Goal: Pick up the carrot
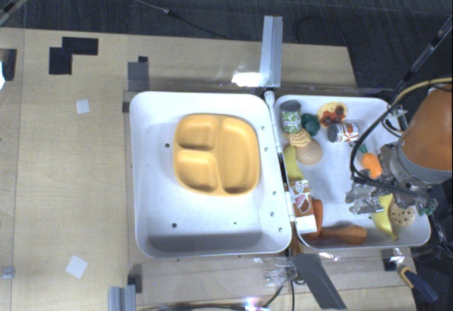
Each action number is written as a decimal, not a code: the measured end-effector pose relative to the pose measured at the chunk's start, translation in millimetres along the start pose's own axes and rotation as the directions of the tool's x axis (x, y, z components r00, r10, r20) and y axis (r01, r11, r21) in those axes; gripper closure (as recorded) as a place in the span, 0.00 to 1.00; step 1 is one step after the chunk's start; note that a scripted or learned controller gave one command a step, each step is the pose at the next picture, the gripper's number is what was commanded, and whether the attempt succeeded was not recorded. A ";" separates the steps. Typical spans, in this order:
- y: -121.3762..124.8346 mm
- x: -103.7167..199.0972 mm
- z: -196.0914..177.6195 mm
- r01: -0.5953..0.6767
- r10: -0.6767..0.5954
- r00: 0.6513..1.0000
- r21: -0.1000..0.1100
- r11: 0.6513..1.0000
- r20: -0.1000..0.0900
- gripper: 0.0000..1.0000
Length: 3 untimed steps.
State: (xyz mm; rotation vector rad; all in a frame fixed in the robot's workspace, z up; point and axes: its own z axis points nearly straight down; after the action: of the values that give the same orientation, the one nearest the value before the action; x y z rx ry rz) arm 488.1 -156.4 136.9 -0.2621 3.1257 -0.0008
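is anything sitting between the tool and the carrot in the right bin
Nothing visible blocks it. The carrot lies in the right bin, just left of the arm's wrist, with the tool a little below it. Bare white floor separates them; the yellow piece and cookie sit off to the tool's right.

Orange carrot (370, 164), seemingly beneath arm

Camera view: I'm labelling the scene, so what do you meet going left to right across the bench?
Left bin → yellow tray → green can → carrot → gripper → orange band.
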 end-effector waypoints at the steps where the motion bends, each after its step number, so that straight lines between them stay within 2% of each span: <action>1: -18.9 -17.5 46.8 0.263 -0.263 0.965 0.004 0.965 0.006 1.00; 2: -6.7 -34.0 -42.9 0.292 -0.292 0.956 0.007 0.956 0.009 1.00; 3: -15.7 -21.2 46.3 0.273 -0.273 0.962 0.008 0.962 0.011 1.00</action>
State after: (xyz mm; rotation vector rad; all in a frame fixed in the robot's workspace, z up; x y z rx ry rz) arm 511.8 -168.4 90.8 -0.6875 3.0482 -0.0108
